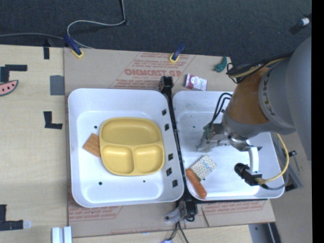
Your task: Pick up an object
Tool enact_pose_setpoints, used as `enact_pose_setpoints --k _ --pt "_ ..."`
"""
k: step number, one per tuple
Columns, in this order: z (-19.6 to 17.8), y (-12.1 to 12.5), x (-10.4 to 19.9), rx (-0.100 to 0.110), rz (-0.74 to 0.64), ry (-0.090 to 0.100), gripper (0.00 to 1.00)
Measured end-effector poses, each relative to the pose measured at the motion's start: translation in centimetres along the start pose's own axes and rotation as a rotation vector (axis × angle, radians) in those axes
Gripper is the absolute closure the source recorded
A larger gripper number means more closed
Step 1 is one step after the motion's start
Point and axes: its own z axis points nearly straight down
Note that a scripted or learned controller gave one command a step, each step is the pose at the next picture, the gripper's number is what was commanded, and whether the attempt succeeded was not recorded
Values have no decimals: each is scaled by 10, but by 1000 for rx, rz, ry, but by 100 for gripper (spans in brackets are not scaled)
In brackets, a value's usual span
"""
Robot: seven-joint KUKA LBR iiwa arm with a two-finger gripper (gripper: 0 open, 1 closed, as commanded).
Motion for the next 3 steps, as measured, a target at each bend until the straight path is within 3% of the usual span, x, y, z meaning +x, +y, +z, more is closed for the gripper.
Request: enact_pose_setpoints --k 1,2,3 --pt "0 0 0 0 0 0 0" --pt "-9 0 1 2 -1 2 100" --pt "-9 0 1 2 -1 2 0"
